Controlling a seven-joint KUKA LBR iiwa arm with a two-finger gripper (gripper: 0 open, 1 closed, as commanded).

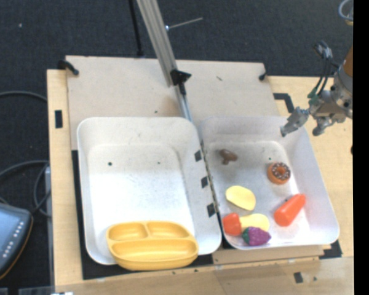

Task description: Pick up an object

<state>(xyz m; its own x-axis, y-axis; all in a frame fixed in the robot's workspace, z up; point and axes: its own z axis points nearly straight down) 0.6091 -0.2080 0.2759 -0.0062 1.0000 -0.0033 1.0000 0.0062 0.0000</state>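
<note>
Above the far right corner of the right shallow white bin (320, 177) hung the grey two-finger gripper (306, 123), its fingers spread apart and nothing between them. Well off to its left lay the left white bin (135, 158), with a yellow divided plastic tray (152, 246) at its near edge. Below the jaws, apart from them, sat an orange carrot-shaped toy (289, 209), a pale yellow oval piece (240, 196), a round orange-brown doughnut toy (279, 173), a purple grape cluster (256, 236), a red toy (232, 224) and a small brown lump (227, 157).
</note>
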